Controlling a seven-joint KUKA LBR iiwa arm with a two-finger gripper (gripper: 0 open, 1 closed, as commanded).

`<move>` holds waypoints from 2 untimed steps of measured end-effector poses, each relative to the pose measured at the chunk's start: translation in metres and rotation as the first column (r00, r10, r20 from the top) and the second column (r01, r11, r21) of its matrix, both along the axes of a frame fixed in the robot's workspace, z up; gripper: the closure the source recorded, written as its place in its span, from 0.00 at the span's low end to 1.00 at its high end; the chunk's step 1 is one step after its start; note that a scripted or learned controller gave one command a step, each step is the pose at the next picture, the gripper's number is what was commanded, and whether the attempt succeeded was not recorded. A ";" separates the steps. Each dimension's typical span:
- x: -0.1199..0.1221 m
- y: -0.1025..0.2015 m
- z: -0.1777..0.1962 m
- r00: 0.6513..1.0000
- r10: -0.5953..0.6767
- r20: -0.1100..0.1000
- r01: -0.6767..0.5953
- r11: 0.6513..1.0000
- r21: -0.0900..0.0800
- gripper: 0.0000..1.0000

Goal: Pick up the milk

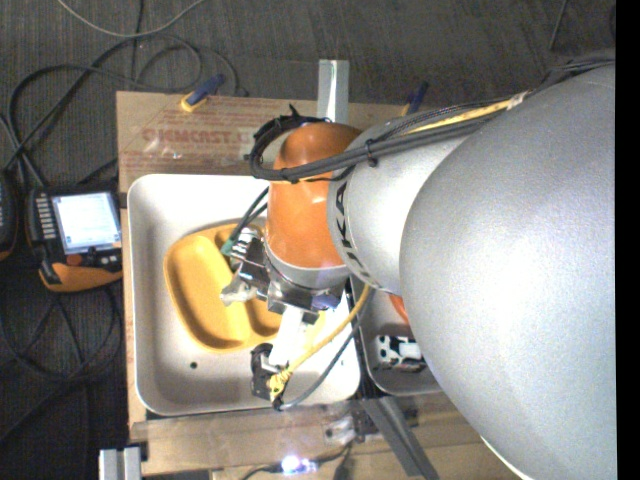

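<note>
Camera view: tool over bowl (yellow)

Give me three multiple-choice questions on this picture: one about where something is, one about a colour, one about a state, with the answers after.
1. Where does the black-and-white spotted item lie?
A) on a shelf
B) in the view's right bin
C) inside a drawer

2. What colour is the large item in the view's left bin?
A) blue
B) green
C) yellow

3. The screen of the handheld unit on the floor is:
A) lit
B) dark
C) covered by a cloth

Answers:
1 B, it sits in the right bin, right at the edge of the arm.
2 C, it is plain yellow against the white bin.
3 A, the screen glows pale.
</note>
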State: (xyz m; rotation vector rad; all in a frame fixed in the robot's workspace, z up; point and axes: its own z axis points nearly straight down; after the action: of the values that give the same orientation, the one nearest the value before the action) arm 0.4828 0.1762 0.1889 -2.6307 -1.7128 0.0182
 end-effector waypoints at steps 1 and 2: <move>0.064 0.057 0.029 0.998 -0.060 0.004 0.060 0.998 -0.003 0.00; 0.079 0.020 0.033 0.993 0.114 0.002 -0.114 0.993 -0.003 0.00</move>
State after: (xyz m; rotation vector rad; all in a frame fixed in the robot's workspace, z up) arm 0.5615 0.1965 0.2224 -2.5317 -1.8629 0.0181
